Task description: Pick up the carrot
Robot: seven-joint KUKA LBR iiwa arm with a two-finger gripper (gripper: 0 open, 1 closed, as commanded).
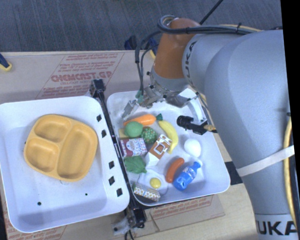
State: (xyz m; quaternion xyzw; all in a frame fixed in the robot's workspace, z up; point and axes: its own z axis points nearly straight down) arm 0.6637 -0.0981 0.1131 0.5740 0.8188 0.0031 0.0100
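Observation:
The carrot (142, 120) is orange with a small green top at its right end. It lies flat in the back part of the right bin (213, 161), just behind a green lime (133, 129). My gripper (139, 100) hangs over the bin's back left corner, slightly behind and above the carrot. Nothing is visibly held in it. The grey arm with its orange band (171, 54) comes in from the right and covers the bin's back right side.
Packed around the carrot are a banana (169, 134), small food cartons (160, 146), a white egg (193, 148), a red sausage (174, 169), a blue bottle (187, 176), a fried egg (155, 183) and leafy greens (135, 164). The left bin (21, 208) holds a yellow divided plate (61, 146).

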